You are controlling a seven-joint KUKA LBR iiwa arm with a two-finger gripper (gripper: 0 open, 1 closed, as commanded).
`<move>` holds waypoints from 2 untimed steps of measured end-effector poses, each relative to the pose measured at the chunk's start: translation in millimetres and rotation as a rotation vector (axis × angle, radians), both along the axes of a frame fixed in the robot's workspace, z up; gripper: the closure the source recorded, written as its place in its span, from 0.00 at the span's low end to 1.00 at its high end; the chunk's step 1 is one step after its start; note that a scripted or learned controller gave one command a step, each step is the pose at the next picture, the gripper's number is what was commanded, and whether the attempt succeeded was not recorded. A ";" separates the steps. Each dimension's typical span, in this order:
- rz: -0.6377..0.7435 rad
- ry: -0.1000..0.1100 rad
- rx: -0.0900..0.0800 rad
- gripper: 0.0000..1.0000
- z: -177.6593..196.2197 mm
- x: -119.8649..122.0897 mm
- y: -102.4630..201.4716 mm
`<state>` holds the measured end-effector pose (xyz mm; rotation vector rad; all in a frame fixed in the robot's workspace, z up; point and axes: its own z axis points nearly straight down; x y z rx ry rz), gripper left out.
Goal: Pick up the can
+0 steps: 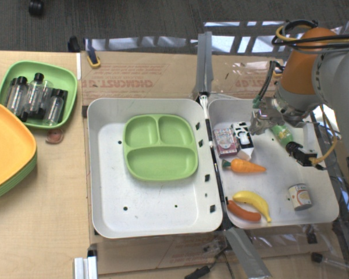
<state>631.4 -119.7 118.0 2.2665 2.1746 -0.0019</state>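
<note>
Two white bins sit side by side on the table (46, 225). The left bin (104, 208) holds a green divided plate (160, 146), roughly mid-bin. The right bin (323, 211) holds the can (300, 196), lying near the bin's front-right corner, well apart from the gripper. Along the front edge of that bin lie a banana (254, 203) and a red sausage-like item (242, 213), touching each other. A carrot (248, 167) lies nearer the bin's left wall, w/ a pinkish packet (225, 140) and a black-and-white box (242, 135) just behind it. A green bottle (281, 133) lies toward the back.

The arm (305, 68) comes in from the right, w/ the gripper (259, 121) over the back part of the right bin, near the black-and-white box. Fingers: can't tell whether apart or together; view too cluttered there.

Left of the bins, a green tray (11, 74) holds several dark-capped vials (35, 97), and orange plates (9, 156) are stacked at the left edge.
</note>
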 end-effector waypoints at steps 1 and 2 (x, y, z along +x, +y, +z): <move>-0.037 0.001 0.000 1.00 75.0 -32.9 -12.0; -0.140 0.001 -0.001 1.00 99.1 27.4 11.4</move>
